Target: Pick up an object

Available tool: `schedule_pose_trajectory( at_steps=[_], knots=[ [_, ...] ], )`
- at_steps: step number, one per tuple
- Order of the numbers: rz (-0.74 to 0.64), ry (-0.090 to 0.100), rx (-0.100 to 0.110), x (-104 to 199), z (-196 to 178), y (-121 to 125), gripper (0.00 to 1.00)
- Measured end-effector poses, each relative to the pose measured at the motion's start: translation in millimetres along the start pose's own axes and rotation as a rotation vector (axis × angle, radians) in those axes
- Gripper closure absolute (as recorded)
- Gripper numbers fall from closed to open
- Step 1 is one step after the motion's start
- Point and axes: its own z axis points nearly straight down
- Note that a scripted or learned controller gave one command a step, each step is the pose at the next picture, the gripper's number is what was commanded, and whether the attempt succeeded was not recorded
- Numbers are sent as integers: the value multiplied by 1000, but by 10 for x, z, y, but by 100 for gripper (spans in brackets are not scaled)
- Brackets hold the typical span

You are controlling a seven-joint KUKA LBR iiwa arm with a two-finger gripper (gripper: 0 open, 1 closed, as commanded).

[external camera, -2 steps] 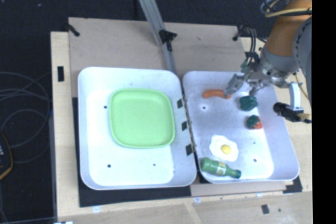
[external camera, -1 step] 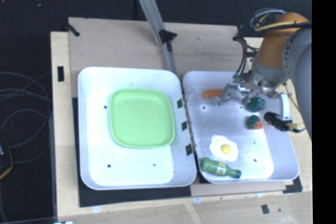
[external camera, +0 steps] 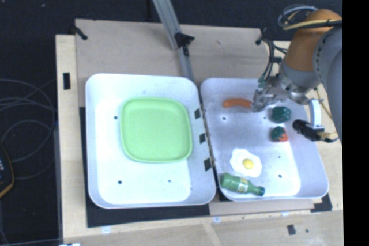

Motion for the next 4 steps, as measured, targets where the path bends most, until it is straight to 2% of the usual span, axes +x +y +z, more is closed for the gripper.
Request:
schedule_pose_trajectory(
  at_steps=[2, 3, 4],
  knots=[
    [0, 0, -4, -31, -1217, 119, 100],
    [0, 1, 0, -37, -1420, 123, 100],
    [-2, 2, 2, 474, -1311, -10, 100]
  ],
)
